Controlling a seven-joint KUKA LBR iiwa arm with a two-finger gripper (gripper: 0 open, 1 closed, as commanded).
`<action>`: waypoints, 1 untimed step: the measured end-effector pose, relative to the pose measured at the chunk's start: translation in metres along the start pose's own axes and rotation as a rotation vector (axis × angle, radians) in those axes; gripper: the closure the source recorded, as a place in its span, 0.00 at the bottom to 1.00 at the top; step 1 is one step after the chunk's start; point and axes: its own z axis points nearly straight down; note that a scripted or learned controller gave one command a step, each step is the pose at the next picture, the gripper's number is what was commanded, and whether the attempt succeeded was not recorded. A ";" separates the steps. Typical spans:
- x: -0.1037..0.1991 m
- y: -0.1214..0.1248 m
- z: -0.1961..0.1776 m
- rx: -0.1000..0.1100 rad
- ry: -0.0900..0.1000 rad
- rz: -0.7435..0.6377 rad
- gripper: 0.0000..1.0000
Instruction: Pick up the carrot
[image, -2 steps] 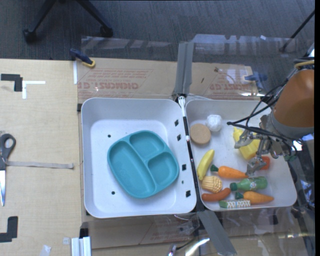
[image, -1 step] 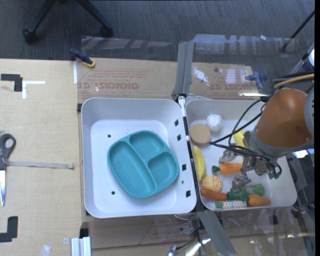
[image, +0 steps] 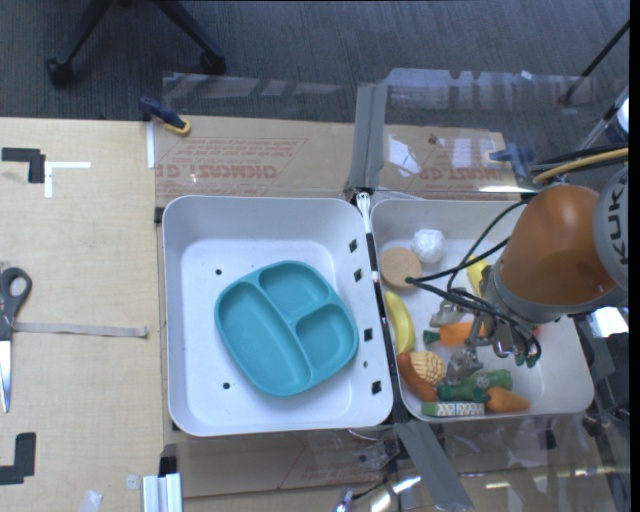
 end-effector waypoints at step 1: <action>-0.034 -0.022 0.006 0.000 0.021 0.227 0.00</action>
